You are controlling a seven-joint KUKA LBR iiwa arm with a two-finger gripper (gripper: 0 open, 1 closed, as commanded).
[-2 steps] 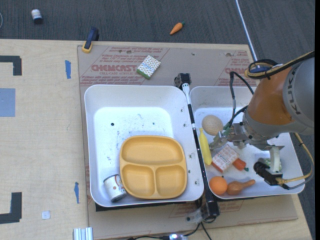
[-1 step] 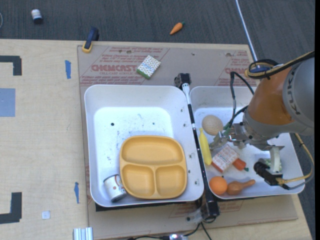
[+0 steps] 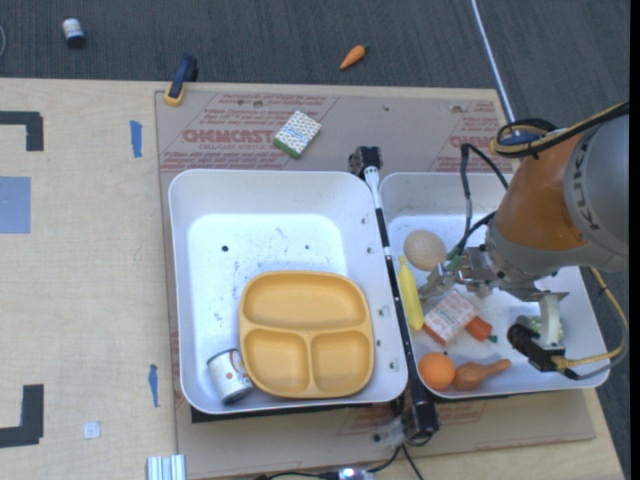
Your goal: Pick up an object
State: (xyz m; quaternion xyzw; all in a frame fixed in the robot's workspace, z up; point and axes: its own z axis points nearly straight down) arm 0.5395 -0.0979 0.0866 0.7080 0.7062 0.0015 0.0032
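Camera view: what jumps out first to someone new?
The big yellow three-compartment plastic tray filling the near half of the left white bin, with a small white printed cup lying tipped at its near-left corner. Next, the grey arm with the orange band reaching over the right white bin, its gripper down among a beige egg, a long yellow stick, a red-and-white packet and an orange ball.

Two shallow white bins (image 3: 190, 268) (image 3: 400, 193); one yellow three-compartment plate (image 3: 305, 333); one small white cup (image 3: 228, 376); one beige egg (image 3: 424, 249); one orange ball (image 3: 436, 370); one yellow banana (image 3: 410, 293); one carrot on the floor, top of frame (image 3: 352, 56).
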